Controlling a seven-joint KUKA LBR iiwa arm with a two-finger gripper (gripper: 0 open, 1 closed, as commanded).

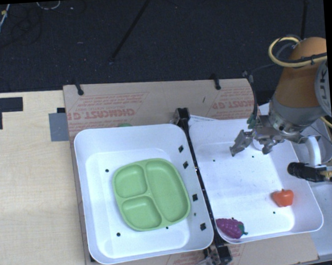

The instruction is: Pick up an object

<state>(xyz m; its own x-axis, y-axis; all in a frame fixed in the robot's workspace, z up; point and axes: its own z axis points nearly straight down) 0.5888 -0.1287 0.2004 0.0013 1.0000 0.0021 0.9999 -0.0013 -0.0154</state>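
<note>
A dark carpeted floor with loose cables is running across the top of the view, and below it a pale wooden bench is carrying a sheet of brown cardboard on which the two shallow white bins are sitting side by side.

The left bin is holding a green three-compartment plate, which is lying flat near the bin's centre. The right bin is bearing two small toys, well apart from each other. A purple bunch of grapes is resting at about seven o'clock in that bin, pressed against the front wall near the divider. A small orange-red toy, perhaps a pepper or tomato, is sitting at about four o'clock, near the right wall.

The grey arm with its orange band is reaching in from three o'clock, and the gripper is hanging over the upper part of the right bin at about one o'clock, fingers spread apart and holding nothing.

Both toys are probably light, hollow plastic: stiff enough to pinch, but smooth and likely to squirt out of a shallow grasp. The orange-red toy looks the easier target, since it is standing clear of the walls; taking it across its middle, with the fingers straddling its widest part, seems safest. The grapes are offering a bumpy surface with better purchase, yet the nearby wall is likely crowding one finger.
</note>
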